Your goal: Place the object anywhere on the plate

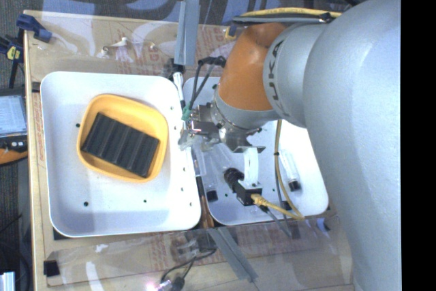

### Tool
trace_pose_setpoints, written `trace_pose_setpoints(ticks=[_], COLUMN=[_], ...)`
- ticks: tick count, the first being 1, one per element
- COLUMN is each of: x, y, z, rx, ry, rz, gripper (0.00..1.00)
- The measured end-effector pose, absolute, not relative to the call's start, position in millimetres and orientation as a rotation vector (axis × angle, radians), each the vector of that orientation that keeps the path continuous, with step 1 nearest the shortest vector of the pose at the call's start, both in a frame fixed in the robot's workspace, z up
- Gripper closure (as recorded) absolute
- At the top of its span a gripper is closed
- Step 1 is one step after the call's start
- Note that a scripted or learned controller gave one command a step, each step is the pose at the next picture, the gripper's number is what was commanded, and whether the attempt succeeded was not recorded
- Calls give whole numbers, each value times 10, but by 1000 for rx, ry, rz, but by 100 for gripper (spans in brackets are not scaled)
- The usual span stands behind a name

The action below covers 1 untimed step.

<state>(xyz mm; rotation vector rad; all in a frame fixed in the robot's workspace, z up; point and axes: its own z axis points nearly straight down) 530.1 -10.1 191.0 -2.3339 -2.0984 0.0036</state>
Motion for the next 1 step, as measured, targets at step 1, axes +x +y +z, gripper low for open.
trace_pose_setpoints(ticks=[1], x=[5302], y=[-103], z=[1911], rx=[-2335], ry=[-2098], rz=[4], gripper=[0])
